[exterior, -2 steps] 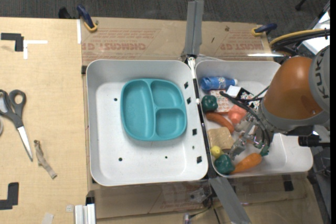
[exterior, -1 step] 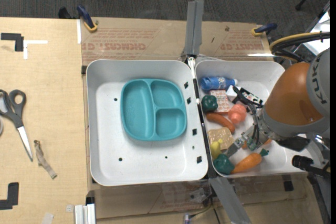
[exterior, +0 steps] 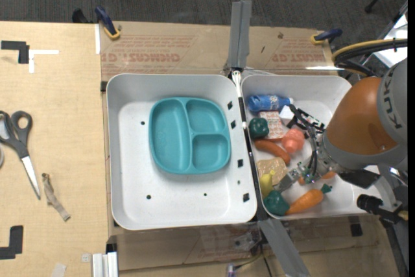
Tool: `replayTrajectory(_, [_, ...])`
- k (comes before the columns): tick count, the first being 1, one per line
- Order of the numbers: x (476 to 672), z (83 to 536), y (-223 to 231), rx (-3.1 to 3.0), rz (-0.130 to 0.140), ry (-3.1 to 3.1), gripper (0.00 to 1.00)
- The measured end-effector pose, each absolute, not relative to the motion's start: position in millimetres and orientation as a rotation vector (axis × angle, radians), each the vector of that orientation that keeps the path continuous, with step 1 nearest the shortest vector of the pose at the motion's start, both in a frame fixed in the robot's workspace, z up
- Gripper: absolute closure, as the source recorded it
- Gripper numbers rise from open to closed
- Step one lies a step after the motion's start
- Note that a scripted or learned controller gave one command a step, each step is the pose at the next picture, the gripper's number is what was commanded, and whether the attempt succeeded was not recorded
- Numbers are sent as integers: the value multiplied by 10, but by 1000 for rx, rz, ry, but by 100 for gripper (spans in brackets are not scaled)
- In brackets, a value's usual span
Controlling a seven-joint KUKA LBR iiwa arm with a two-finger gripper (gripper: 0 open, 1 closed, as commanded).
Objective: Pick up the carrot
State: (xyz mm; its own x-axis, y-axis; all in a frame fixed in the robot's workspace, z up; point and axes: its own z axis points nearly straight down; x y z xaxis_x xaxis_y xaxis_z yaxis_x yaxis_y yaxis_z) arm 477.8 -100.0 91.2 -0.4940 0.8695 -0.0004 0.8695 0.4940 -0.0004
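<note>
1. Writing: the brown cardboard sheet (exterior: 214,52) behind the bins carries red print, seen upside down and reversed; the letters look like "CHEMICALS", but I cannot read the rest. The orange band (exterior: 363,123) of the arm shows part of a black letter, likely a "K".
2. Two shallow white plastic bins sit side by side: the left bin (exterior: 123,159) and the right bin (exterior: 337,84).
3. One teal plastic plate with three compartments (exterior: 190,135) lies in the left bin.
4. One pair of grey-handled scissors (exterior: 19,146) lies on the wooden bench, well left of the bins.
5. Two blue clamps with yellow tips hold the cardboard: the left clamp (exterior: 107,21) and the right clamp (exterior: 326,36).
6. In the right bin I count one blue crumpled wrapper (exterior: 267,102), one dark green round toy (exterior: 259,128), one pink round toy (exterior: 294,139), one long orange-red toy (exterior: 272,149), one yellow piece (exterior: 266,183) and one green leafy toy (exterior: 275,203).
7. The orange toy carrot with a green top (exterior: 307,200) lies near the front wall of the right bin, just right of the green leafy toy.
8. The metal two-finger gripper (exterior: 305,172) hangs just above the carrot; how far it is spread I cannot tell, and no object is visible between its tips.
</note>
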Motion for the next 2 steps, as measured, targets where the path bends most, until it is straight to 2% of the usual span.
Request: replayTrajectory(2, [4778, 914, -996, 1913, 0, 2492, 0])
